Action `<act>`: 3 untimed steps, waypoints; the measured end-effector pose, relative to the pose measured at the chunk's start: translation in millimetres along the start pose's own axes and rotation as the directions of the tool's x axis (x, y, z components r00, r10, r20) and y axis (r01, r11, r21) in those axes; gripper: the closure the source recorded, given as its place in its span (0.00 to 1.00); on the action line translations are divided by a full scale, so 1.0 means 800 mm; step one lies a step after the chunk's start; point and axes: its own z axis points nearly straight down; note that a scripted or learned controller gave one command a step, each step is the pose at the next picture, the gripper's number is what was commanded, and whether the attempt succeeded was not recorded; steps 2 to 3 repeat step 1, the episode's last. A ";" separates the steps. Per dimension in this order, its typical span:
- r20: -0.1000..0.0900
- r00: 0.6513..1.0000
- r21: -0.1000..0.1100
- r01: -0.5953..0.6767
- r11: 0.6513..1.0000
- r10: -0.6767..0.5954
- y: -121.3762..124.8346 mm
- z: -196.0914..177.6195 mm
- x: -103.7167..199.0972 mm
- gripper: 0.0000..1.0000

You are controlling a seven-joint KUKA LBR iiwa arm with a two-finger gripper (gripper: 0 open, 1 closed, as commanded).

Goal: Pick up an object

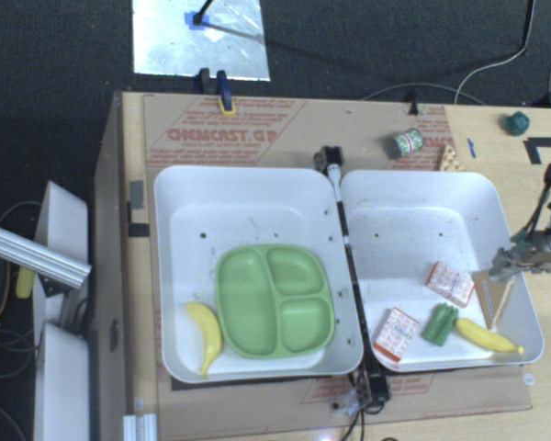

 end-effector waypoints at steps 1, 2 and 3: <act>0.000 1.000 0.001 0.000 1.000 0.000 0.081 -0.031 0.000 1.00; 0.000 1.000 0.001 0.000 1.000 0.000 0.081 -0.031 0.000 1.00; 0.000 1.000 0.001 0.000 1.000 0.000 0.081 -0.031 0.000 1.00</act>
